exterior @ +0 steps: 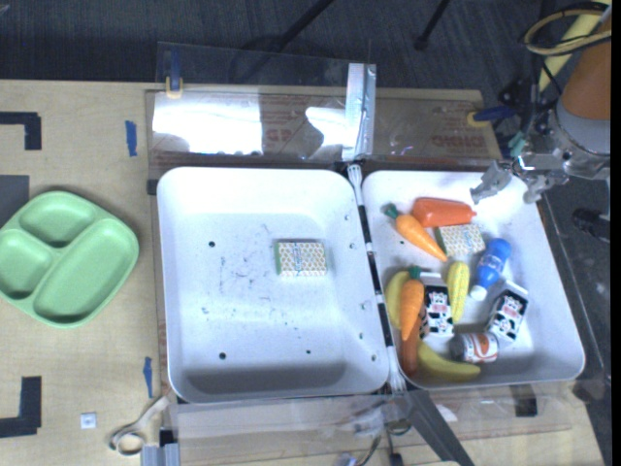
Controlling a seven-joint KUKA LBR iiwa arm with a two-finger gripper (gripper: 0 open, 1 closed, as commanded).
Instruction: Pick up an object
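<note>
White left bin (194, 260) — 1 small box (301, 258) mid-floor, edges free.

The gripper (511, 180) is positioned above the far right corner of the right bin (563, 304), fingers spread, with nothing between them. The right bin contains two carrots (419, 233) (411, 309), a banana (448, 364), a blue bottle (490, 265), an orange block (443, 210) and cow-print cartons (438, 311). The left bin (194, 260) contains one patterned sponge (301, 258). A green divided plate (63, 257) lies on the bench (78, 377) at left.
</note>
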